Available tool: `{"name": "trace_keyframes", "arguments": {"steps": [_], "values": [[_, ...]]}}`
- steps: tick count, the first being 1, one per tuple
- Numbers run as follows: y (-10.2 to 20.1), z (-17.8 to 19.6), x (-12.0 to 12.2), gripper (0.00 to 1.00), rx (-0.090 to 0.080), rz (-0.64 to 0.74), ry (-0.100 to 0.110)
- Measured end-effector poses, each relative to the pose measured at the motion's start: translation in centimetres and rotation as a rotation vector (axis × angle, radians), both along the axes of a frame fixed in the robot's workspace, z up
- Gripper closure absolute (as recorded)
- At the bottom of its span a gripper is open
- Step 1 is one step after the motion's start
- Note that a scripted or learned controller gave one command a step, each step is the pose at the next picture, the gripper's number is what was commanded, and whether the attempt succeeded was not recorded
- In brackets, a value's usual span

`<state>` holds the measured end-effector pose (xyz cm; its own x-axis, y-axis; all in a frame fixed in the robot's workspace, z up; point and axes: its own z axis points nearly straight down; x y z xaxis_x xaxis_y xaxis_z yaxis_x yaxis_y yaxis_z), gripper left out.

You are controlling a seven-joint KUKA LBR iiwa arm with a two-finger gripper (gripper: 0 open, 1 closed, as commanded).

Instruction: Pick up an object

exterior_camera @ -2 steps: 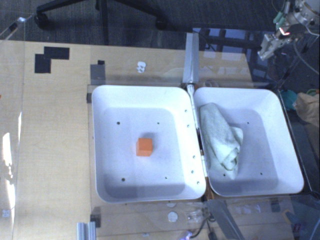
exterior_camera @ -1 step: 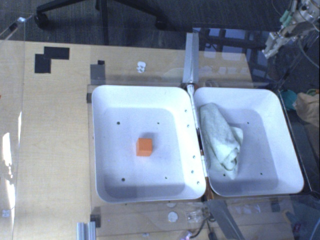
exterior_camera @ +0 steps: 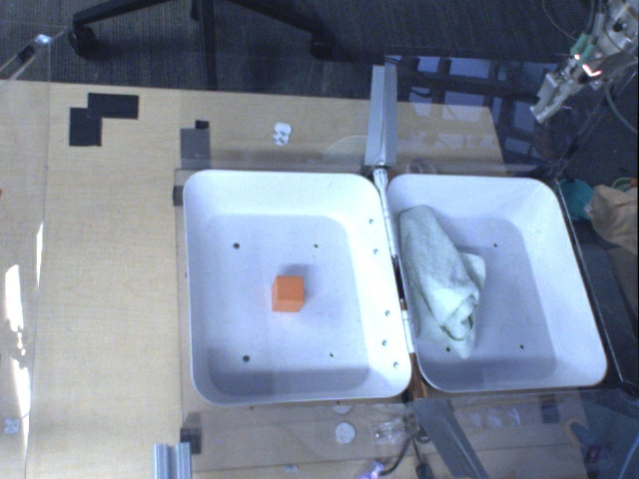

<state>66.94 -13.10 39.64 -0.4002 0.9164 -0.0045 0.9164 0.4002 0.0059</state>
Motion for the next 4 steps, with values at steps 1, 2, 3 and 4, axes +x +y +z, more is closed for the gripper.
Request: {"name": "trace_keyframes", "arguments": {"steps": [1,2,3,4], "values": [[-0.5,-0.35,-0.25,1.0,-0.001,0.084,0.0],[-0.41,0.2,0.01,1.0,-0.001,0.09,0.0],[-0.78,-0.1,0.03,1.0,-0.001,0.127,-0.001],[-1.13,-0.19,0.04,1.0,-0.002,0.159,-0.001]]}}
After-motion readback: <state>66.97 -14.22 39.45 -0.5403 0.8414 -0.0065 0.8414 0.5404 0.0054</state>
